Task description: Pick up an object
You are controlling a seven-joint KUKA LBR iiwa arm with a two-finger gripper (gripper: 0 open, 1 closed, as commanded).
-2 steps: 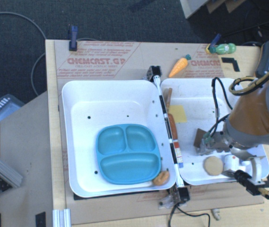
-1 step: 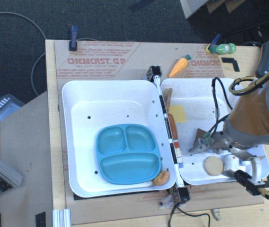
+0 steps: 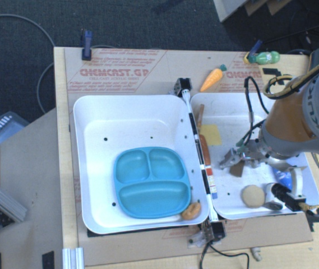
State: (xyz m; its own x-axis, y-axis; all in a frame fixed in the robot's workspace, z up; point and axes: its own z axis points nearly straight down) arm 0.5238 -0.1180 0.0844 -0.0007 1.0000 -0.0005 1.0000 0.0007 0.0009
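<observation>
Arm: the grey arm with its orange band is reached in from the right and is lowered over the right bin [image 3: 226,108].
Gripper [image 3: 236,160]: it is placed low in the right bin, close to a small brown piece [image 3: 237,170]; whether anything is gripped cannot be told.
Candidate objects, right bin: a yellow square [image 3: 211,134] lies to the far left, a round beige object [image 3: 253,196] near the front, a blue item [image 3: 284,179] at the right.
Left bin [image 3: 86,150]: a blue divided plate [image 3: 151,181] is held in it, with a small brown food piece [image 3: 192,210] at its near right corner.
Outside the bins: a toy carrot [image 3: 212,78] is seen on the bench beyond them.
Done: the approach into the right bin is judged made.
Left: a visible grasp and a lift are not yet shown.
</observation>
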